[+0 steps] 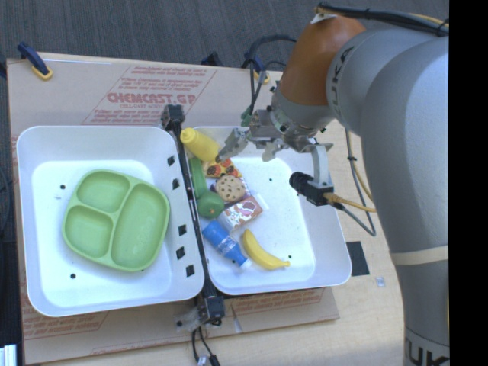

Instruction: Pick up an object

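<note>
My gripper (252, 146) hangs over the back of the right bin (305, 227), its two fingers (234, 139) spread open with nothing between them. Just to its left lies a yellow bottle (199, 144). Below the gripper, along the bin's left side, sit a brown cookie (229, 187), a green vegetable (210, 204), a small printed packet (243, 210), a blue bottle (226, 242) and a banana (264, 254).
The left bin (46, 280) holds a green divided plate (116, 219). A black clamp strip (185, 204) runs between the two bins. The arm's grey body and orange band (320, 59) cover the right side. Cardboard (145, 94) lies behind the bins.
</note>
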